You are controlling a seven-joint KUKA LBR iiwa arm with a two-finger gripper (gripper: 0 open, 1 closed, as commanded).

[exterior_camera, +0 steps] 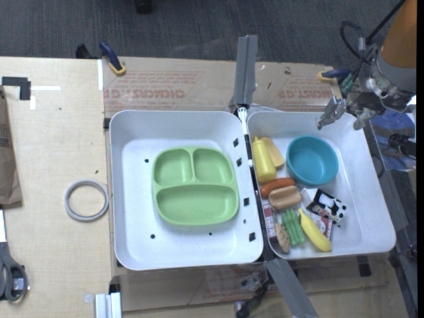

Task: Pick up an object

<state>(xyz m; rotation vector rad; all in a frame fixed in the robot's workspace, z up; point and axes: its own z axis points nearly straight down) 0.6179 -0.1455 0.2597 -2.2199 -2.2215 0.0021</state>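
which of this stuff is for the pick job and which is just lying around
For the job: gripper; right bin holding blue bowl, yellow bottle, hot dog, banana, toy cow.

Lying about: green divided plate in left bin, tape ring, scissors, clamps.

A grey arm with an orange band reaches in from the right, its claw point(344, 111) poised above the back edge of the right bin point(371, 197), fingers spread with nothing between them. Below it sit a blue bowl point(313, 160), a yellow bottle point(263, 159), a hot dog point(283, 195), a banana point(315, 230), a green vegetable point(294, 231) and a black-and-white toy point(329, 207). The left bin point(129, 197) carries a green divided plate point(195, 185). A roll of tape point(87, 199) lies on the desk point(53, 151) well to the left.
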